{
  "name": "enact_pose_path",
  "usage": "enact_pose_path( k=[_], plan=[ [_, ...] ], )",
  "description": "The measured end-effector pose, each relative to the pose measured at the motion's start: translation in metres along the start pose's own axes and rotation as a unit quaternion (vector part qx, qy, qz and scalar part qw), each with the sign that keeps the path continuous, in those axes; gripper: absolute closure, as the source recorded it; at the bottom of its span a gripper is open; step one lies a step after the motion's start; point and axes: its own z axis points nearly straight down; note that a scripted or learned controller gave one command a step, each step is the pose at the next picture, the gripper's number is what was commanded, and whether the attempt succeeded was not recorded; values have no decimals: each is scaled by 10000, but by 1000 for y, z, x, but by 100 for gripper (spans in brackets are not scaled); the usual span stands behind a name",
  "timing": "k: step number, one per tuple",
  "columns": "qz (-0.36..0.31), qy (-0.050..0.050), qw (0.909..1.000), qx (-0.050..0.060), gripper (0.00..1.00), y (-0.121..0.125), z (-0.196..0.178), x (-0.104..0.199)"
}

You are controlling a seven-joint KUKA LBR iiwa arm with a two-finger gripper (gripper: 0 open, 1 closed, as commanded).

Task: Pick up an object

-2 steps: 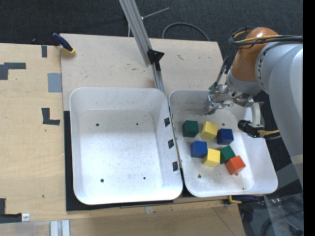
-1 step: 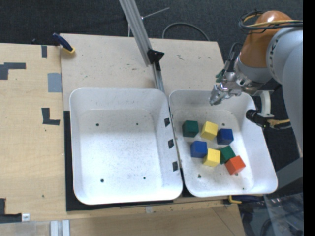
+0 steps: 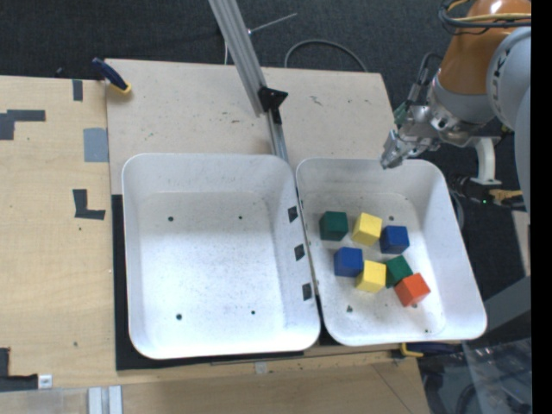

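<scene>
Seven small, matte, hard-edged cubes cluster in the right bin [image 3: 448, 222], a shallow white tray with rounded corners and a speckled floor: a green cube [image 3: 334, 225], two yellow cubes [image 3: 367, 228], two blue cubes [image 3: 395, 238], a dark green cube [image 3: 398, 269] and an orange cube [image 3: 412, 289]. The metal gripper [image 3: 392, 158] hangs at the bin's far rim, well apart from the cubes; whether its claw is wide or narrow cannot be told.

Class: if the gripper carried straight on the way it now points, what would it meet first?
Probably the far rim of the right bin, just below the gripper. Depth is unclear, so it might reach the bin floor short of the cubes.
</scene>
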Motion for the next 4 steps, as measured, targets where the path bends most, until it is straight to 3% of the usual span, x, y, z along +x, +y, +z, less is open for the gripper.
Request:
enact_pose_path(
  k=[1, 3, 4],
  plan=[
    [1, 1, 10000, 0, 100, 6, -44, 1],
    [-18, 13, 10000, 43, 100, -17, -22, 100],
    [-25, 20, 10000, 33, 100, -27, -30, 159]
  ],
)
